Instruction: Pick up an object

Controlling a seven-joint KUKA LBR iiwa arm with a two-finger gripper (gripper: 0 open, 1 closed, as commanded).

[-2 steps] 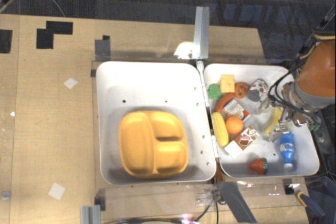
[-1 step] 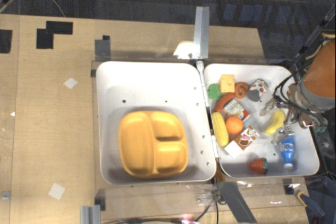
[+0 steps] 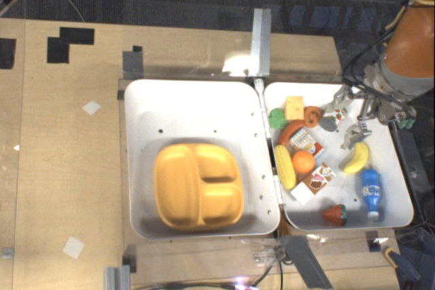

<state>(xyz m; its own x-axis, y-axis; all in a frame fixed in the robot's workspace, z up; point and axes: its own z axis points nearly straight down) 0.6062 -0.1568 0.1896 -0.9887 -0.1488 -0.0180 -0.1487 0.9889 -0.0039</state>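
Camera view showed the hand [image 3: 353, 120] hanging over the right bin [image 3: 401, 214], fingers spread wide and holding nothing, with the banana [image 3: 356, 158] just below at six o'clock. A close could have slipped off the banana's curved skin, or clipped the neighbouring blue bottle [image 3: 370, 192]. The arm [image 3: 408, 54] reached in from three o'clock, wrist pointing down.

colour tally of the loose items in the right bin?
Yellow: 3 (cheese block, corn, banana)
Orange: 2 (orange, pretzel)
Red: 3 (strawberry, two cartons)
Green: 1 (leafy item)
Blue: 1 (bottle)
Total: 10
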